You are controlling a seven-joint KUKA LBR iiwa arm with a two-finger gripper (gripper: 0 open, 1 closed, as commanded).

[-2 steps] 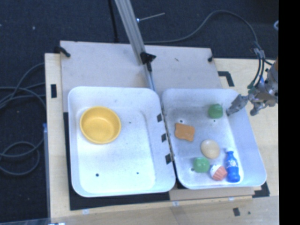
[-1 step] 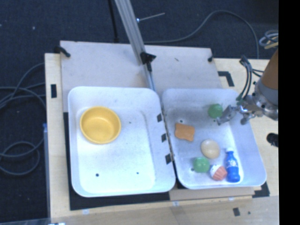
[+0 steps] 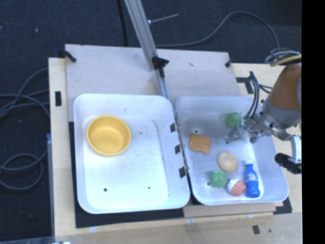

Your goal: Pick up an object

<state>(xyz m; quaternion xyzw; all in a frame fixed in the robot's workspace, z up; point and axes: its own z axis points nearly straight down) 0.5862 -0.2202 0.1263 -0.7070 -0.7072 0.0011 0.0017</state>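
Gripper (image 3: 237, 133) low in right bin (image 3: 203, 108), centre-right of frame, beside green ball (image 3: 233, 119); you cannot tell jaw state. Risk: ball rolls off when nudged, grasp misses.

A bowl (image 3: 108, 135) sits in the left bin (image 3: 127, 187); a bottle (image 3: 251, 180) lies in the right bin's (image 3: 203, 111) near corner.

A pale wooden bench (image 3: 58, 151) stood on a dark carpeted floor (image 3: 61, 14), with a lighter grey board (image 3: 111, 70) laid across its far half. A slanted aluminium strut (image 3: 139, 24) rose from the board's middle toward the top of the view. Thin cables (image 3: 20, 111) looped over the floor at left, and another cable (image 3: 228, 22) curved behind the bench.
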